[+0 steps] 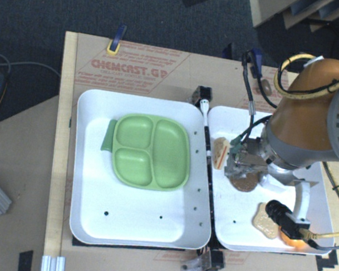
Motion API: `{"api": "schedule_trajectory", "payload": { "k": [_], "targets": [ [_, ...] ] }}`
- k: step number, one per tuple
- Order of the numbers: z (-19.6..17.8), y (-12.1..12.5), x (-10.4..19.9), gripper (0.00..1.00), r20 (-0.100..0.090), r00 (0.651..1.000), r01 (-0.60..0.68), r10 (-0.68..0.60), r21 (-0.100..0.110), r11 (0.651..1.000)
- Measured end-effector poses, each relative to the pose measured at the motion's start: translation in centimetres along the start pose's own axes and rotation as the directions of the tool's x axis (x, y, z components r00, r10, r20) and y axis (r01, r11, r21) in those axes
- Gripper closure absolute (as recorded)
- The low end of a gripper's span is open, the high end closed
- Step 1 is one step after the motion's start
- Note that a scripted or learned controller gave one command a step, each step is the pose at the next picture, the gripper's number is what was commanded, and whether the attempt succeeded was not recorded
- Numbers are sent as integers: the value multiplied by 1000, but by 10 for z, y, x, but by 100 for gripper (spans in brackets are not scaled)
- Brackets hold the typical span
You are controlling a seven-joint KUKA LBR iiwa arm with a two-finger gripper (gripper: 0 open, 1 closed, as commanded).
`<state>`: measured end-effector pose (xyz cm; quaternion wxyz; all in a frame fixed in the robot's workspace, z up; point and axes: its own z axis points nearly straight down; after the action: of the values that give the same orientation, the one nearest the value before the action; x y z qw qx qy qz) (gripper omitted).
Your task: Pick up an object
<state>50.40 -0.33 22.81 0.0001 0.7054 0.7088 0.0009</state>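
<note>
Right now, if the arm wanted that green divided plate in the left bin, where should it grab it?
Probably at the green plate's raised outer rim, coming straight down from above. It lies flat in the left bin with open floor all round, so one finger could go outside the rim and one inside a compartment. The near edge looks easiest.

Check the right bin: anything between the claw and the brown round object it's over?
Nothing visible. The claw sits directly over the brown round object in the right bin. The sandwich-like piece lies beside it to the camera's left, and the tan piece lies nearer the camera, both off the path.
</note>
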Motion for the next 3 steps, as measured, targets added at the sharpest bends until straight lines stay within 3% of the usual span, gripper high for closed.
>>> {"api": "schedule_trajectory", "payload": {
  "k": [1,3],
  "targets": [
    [13,-9,52,100,-1,1000,1,-1,5,1000],
    [0,-19,64,100,0,1000,-4,4,0,1000]
  ]
}}
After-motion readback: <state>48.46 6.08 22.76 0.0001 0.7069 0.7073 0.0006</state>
